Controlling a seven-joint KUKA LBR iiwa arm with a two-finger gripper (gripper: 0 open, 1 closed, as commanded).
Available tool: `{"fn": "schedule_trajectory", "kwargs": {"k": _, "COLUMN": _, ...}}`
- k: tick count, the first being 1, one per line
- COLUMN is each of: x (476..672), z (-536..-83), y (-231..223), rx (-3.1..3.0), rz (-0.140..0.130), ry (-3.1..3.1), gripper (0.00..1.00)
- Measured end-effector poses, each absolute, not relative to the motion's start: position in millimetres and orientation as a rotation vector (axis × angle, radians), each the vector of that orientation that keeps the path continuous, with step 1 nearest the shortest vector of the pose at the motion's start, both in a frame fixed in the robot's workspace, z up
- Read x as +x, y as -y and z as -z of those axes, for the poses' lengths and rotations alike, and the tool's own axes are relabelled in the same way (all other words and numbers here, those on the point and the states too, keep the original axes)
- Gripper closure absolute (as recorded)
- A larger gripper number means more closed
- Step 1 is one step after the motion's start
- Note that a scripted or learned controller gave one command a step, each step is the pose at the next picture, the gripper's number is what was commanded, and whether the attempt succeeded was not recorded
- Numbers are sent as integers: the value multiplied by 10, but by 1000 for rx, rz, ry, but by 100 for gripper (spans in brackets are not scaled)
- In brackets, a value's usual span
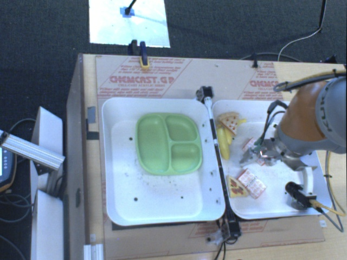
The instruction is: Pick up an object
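**One gripper, low over the right bin**

Gripper is hanging near the middle of the right bin. Spread or closed: can't tell from this angle. A small red-and-white piece is lying just beside it, on the side toward the bins' shared edge. Touching or not, can't tell.

Other pick candidates are all sitting in the same bin:
- a red-and-white packet and a small red-and-yellow piece, close together near the corner where the shared edge meets the edge at the bottom of the view
- a yellow banana running along the shared edge
- a pizza-slice toy near the far corner on that same edge

The arm is coming in over the bin's right edge, with its orange band above the wrist.

A green divided plate is resting mid left bin. Both bins are sitting side by side on the bench.
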State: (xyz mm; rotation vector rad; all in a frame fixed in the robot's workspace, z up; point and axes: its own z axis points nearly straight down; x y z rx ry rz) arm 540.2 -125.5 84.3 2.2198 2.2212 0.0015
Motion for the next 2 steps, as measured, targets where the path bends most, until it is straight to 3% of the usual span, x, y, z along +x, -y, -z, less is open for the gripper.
{"fn": "schedule_trajectory", "kwargs": {"k": 1, "x": 6242, "z": -850, "y": 1017, "rx": 2215, "rz": -4, "ry": -2224, "gripper": 0}}
{"fn": "schedule_trajectory", "kwargs": {"k": 2, "x": 6613, "z": -831, "y": 956, "rx": 2227, "rz": 31, "ry": -2238, "gripper": 0}}
